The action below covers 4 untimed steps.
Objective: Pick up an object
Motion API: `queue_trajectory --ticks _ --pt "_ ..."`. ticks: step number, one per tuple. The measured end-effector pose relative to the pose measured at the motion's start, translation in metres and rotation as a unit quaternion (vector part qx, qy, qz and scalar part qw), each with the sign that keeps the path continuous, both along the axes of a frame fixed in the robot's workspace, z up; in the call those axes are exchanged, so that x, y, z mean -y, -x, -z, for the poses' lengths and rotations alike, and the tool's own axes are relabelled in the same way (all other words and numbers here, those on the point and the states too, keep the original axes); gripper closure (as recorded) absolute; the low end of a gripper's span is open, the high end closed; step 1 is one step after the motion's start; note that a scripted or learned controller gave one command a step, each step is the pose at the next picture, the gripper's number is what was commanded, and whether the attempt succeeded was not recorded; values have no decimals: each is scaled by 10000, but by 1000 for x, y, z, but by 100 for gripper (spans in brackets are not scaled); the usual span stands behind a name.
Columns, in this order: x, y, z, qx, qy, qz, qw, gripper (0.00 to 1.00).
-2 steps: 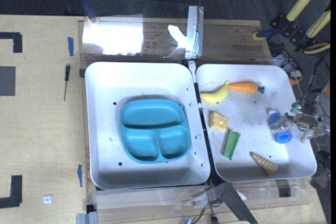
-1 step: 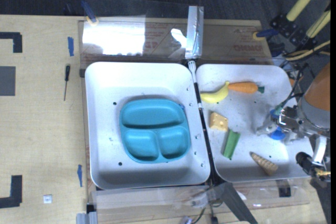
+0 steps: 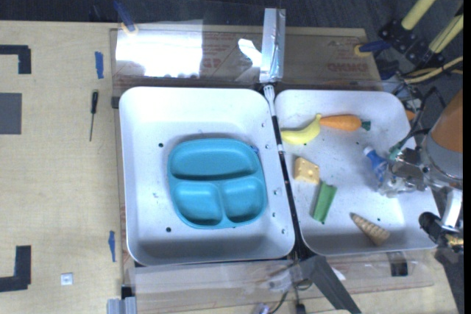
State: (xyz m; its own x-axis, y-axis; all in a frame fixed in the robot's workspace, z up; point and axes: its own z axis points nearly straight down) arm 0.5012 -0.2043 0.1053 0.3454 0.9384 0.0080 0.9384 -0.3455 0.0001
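The gripper (image 3: 394,176) is hanging low at the right side of the right bin (image 3: 335,101), its metal parts crowding a small blue object (image 3: 373,157) that is lying just to its left; whether it is open or closed I cannot tell, since the metalwork is blurring together at that spot, and nothing is visibly sitting in it.

The loose things are all lying in the right bin; a yellow banana (image 3: 303,132) is resting at the far left with an orange carrot (image 3: 341,123) touching its tip; a pale wedge (image 3: 307,170) is sitting just nearer, a green stick (image 3: 323,202) nearer still, and a brown cone (image 3: 369,227) is lying at the near side. The left bin (image 3: 140,180) is holding a blue divided tray (image 3: 217,182).

Judging by its place, the blue object is looking like the likeliest target; it is appearing small and light, probably hard plastic and somewhat slick, so it may be skidding away under a glancing touch; taking it across its narrow middle should be serving best. The banana and carrot are looking like toy food, light and rounded, best taken across the thick middle; the cone is tapering, so a hold toward its wide end seems safer.
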Motion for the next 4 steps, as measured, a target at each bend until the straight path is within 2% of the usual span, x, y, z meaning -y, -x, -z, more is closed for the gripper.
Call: queue_trajectory --ticks 1,2,3,4 --pt "-3 0 1 -12 -30 -16 10000 0" --pt "-2 -59 15 -11 -57 -359 9993 0" --pt "-52 -71 18 4 31 316 9995 0" --pt "-51 -72 6 19 46 309 9995 100"
